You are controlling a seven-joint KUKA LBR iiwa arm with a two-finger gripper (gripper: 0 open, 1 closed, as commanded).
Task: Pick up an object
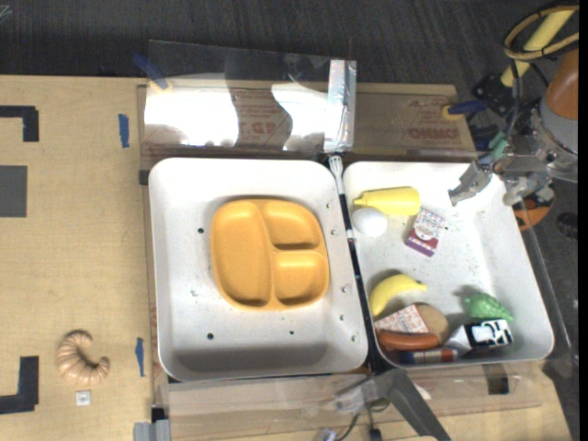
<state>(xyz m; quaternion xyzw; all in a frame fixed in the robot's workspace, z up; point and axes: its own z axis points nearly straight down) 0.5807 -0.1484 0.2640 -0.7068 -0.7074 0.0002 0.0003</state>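
My gripper [485,189] hangs over the far right corner of the right bin [514,265], open, with nothing between its fingers. Several small objects lie in that bin. A yellow piece [390,200] and a white ball [370,220] sit at the far left, well to the left of the gripper. A purple and white packet [425,231] lies nearest to it, below and to its left. Along the near wall are a yellow banana-like piece [395,292], a bread slice [415,321], a red sausage [409,341], a green item [485,306] and a black and white block [487,333].
The left bin [175,246] holds a yellow divided plate [271,251]. A croissant-like toy [81,356] lies on the bench at the near left. Shiny clear plastic [248,108] stands behind the bins. Cables and a yellow hose [542,30] hang at the far right.
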